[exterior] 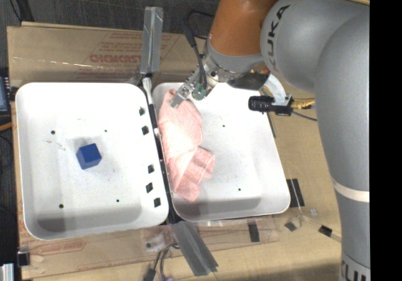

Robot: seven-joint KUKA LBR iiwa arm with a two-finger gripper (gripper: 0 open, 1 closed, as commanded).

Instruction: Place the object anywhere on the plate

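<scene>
- Though its grip state cannot be told: gripper (186,93), at top edge of pink cloth (184,148), right bin (251,166).
- Blue cube (89,155): well left of gripper, left bin (38,116).
- Step, as judged: grasp attempt on cloth.
- Next: confirmed hold, clean lift, carry to plate.

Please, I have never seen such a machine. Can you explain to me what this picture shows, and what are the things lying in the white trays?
The big grey and orange shape is a robot arm, seen by one fixed camera looking down at a slant. Its gripper, the grasping part, is at the top of a crumpled pink cloth in the right bin. Whether it grips the cloth cannot be judged here. The left bin holds a small blue cube. Both bins rest on a bench covered with cardboard.
</scene>
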